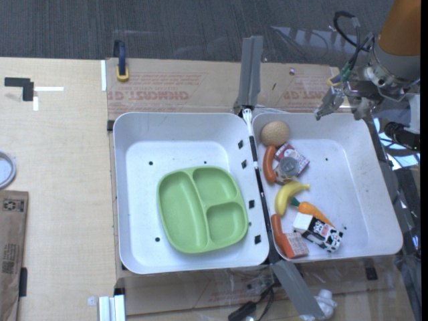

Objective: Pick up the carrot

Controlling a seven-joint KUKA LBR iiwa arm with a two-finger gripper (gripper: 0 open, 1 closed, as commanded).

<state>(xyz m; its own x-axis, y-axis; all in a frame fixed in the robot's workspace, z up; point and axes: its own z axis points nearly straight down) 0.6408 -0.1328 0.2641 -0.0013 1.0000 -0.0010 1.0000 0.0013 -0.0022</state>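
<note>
I see a pale wood bench (53,152) on dark carpet, with cardboard under two white bins. In the right bin (354,179), lower centre, the orange carrot (313,212) lies diagonally, green end toward upper left. The gripper (342,103) hovers upper right, fingers spread, holding nothing.

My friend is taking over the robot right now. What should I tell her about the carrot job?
Gripper: up over the far right corner of the right bin, holding nothing.
Carrot: lying in the right bin near its front, beside the banana and touching a small black and white box.
Also in that bin: a brown round thing and a hot dog.
Left bin: green divided plate.
Done: nothing yet; the carrot is untouched.
Left: move over the carrot, come down, grip it, lift it.
</note>
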